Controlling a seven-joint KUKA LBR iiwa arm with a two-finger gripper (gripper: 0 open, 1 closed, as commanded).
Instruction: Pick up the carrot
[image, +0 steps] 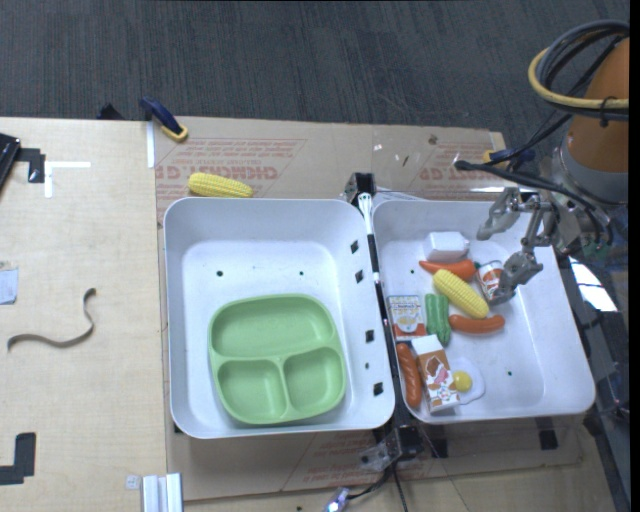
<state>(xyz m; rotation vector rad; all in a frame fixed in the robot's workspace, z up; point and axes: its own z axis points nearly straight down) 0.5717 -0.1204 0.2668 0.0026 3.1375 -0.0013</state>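
The carrot (447, 267) is a tapered orange piece in the right bin (540, 385), lying just above a yellow corn cob (459, 292) and below a small white block (447, 242). My gripper (509, 242) hovers over the bin's upper right part, to the right of the carrot and clear of it. Its fingers (521, 268) are spread open with nothing between them. The lower finger hangs close to a small red and white can (489, 281).
The right bin also holds an orange sausage-like piece (477, 323), a green pod (438, 318), two small cartons (434, 372), a long orange strip (407, 370) and a yellow ball (462, 381). The left bin (190, 330) holds a green divided plate (277, 357). Another corn cob (219, 184) lies on the cardboard behind.
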